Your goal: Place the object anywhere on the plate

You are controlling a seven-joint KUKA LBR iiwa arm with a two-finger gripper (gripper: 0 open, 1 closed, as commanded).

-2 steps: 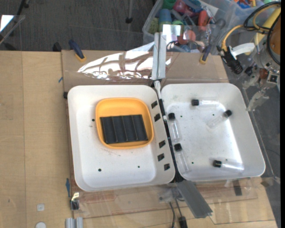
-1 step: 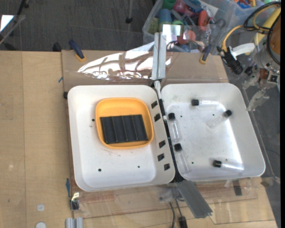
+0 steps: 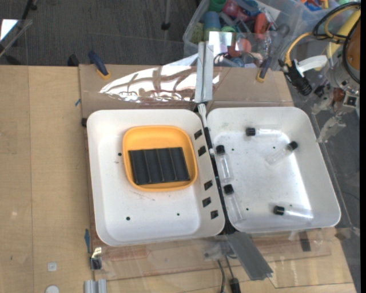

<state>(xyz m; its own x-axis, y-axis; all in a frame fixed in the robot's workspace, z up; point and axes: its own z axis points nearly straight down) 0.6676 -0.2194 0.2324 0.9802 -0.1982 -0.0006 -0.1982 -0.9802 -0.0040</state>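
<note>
Plate of orange plastic (image 3: 160, 137), ribbed black block (image 3: 158, 165) already on it, fills the left white bin (image 3: 108, 212); hand (image 3: 331, 123) beyond the surface's right edge, grip indiscernible, should withdraw slowly.

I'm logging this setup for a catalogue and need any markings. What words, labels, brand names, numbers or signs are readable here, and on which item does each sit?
None can be read.
Black ridged block on the yellow plate: no lettering shows.
Clear vials with black caps in the right bin: any markings are too small to tell.
Left bin: small dark specks, no text.
Clutter in the clear container at the top: too blurred to read.
</note>
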